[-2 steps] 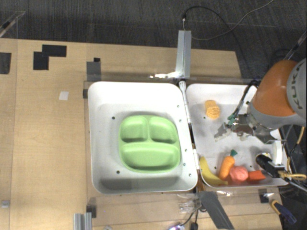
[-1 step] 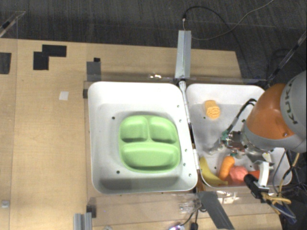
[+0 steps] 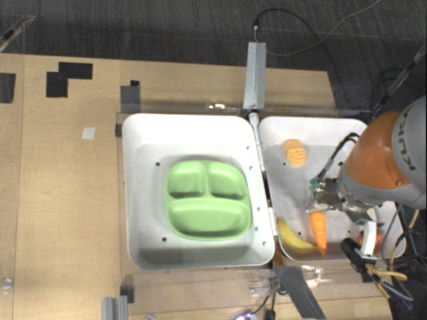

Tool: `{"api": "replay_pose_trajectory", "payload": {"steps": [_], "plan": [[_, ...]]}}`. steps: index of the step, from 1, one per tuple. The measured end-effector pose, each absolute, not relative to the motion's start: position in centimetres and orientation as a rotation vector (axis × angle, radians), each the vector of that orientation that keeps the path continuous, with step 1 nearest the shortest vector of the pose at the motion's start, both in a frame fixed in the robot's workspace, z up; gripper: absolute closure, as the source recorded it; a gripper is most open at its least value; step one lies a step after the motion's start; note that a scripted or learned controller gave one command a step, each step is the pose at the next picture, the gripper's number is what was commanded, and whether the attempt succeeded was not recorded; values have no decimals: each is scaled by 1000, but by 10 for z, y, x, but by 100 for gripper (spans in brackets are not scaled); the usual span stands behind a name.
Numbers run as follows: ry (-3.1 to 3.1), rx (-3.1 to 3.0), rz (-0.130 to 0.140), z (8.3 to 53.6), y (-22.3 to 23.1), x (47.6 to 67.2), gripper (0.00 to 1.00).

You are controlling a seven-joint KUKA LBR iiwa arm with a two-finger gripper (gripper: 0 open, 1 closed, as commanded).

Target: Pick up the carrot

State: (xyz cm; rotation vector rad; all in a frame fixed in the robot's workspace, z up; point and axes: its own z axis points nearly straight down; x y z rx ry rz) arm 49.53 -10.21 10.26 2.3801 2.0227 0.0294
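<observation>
Lying in the right bin (image 3: 353,129) beside a curved yellow banana (image 3: 293,237), the tapered orange carrot (image 3: 319,231) points upward toward the gripper (image 3: 325,195) (whether open or closed, I cannot tell).

Orange carrot (image 3: 319,229), plain. Yellow banana (image 3: 293,237) beside it. Orange-yellow round thing (image 3: 295,153) with a bumpy, dotted surface. Light green tray (image 3: 207,199), plain. Both bins white: left bin (image 3: 143,199), right bin (image 3: 287,129). Arm (image 3: 393,159) grey with orange band. Bench (image 3: 60,199) pale wood with black patches (image 3: 67,77). Dark grey floor (image 3: 167,19).
</observation>
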Motion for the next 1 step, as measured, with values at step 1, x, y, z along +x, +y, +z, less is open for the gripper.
{"api": "replay_pose_trajectory", "payload": {"steps": [1], "plan": [[1589, 2708, 5, 185, -58, 518, 100]]}}
